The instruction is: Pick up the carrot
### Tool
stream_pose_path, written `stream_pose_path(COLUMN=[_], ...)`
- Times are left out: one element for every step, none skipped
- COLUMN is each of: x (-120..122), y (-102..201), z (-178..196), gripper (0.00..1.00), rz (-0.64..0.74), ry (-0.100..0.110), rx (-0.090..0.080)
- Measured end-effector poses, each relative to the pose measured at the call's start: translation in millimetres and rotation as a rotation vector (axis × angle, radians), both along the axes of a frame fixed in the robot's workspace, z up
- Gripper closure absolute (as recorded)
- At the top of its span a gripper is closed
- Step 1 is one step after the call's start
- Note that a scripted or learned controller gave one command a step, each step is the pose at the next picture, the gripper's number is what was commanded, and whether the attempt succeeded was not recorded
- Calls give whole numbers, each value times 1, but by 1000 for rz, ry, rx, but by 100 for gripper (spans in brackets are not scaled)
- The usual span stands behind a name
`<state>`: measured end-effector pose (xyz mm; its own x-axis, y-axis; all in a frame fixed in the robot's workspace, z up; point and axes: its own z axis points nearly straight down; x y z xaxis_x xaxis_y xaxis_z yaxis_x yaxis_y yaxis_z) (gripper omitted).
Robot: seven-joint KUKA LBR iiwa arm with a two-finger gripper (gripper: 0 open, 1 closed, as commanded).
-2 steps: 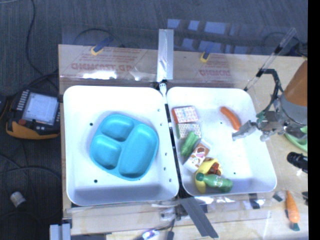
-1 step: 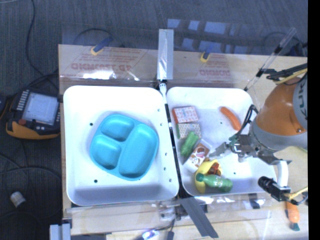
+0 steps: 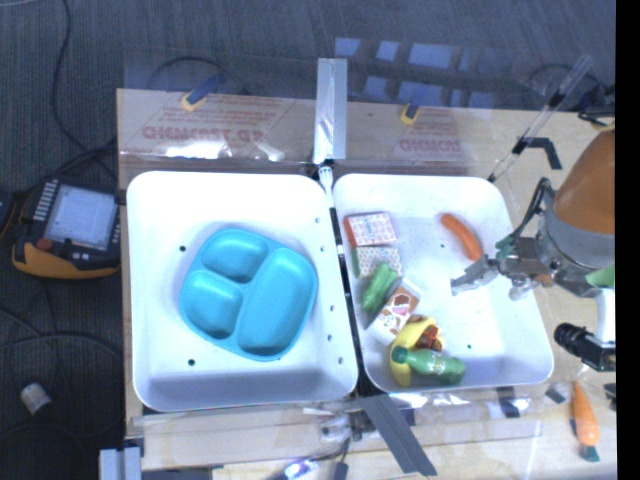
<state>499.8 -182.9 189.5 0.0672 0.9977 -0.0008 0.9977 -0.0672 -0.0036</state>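
arm [image 3: 585, 198] cut off, gripper [image 3: 478, 276] beside carrot [image 3: 461, 234]

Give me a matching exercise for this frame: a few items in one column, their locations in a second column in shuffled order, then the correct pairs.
Items:
1. blue divided plate
2. carrot
3. green bottle
4. gripper

Locations:
A. near front edge of the right bin
B. middle of the left bin
C. above the right bin's right half, just below the carrot in the view
D. back part of the right bin, lying apart from the other items

Pairs: 1-B, 2-D, 3-A, 4-C
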Motion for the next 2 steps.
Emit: stream_pose_path(x=[0, -17], y=[1, 78], z=[8, 24], gripper=[100, 100], rz=[2, 23], ry=[3, 1], rx=[2, 2])
